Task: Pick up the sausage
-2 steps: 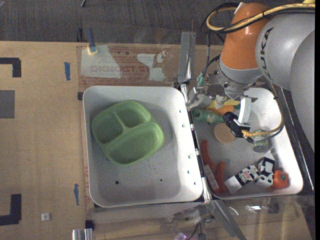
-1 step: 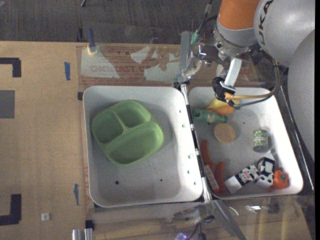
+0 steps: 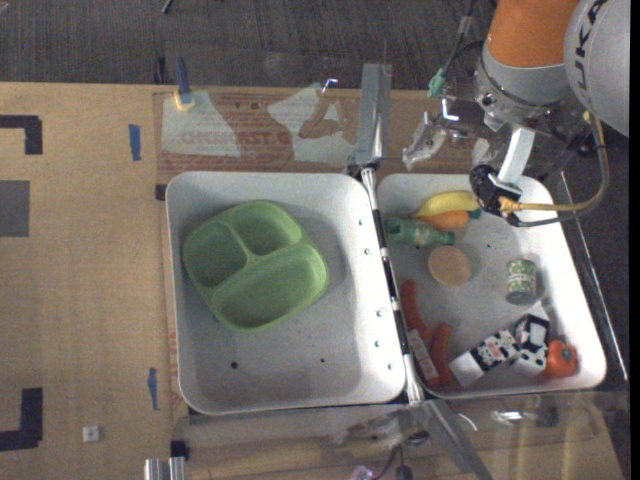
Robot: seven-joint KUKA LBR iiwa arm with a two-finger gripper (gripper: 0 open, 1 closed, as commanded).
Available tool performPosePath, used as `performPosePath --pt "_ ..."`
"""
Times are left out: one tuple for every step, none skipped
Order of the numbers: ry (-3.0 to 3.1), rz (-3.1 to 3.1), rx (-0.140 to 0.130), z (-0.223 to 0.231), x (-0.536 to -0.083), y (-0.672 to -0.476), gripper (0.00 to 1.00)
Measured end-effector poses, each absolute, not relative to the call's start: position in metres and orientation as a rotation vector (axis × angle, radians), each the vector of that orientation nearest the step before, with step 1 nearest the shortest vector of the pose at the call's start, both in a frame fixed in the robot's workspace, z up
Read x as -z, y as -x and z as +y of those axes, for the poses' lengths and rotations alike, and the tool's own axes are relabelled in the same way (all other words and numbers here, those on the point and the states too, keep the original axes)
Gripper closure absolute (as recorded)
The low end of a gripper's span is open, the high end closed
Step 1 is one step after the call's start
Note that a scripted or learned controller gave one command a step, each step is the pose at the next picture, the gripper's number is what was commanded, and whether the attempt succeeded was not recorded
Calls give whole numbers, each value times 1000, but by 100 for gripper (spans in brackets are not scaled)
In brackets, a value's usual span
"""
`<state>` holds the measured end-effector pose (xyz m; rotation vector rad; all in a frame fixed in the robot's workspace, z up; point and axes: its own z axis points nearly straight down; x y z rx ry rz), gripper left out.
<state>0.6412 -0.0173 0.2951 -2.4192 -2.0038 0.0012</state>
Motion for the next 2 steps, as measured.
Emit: performPosePath --pt "2390 -2036 -2 95 -231 -636 0" --pt "2642 -1698 1 148 -98 -620 0"
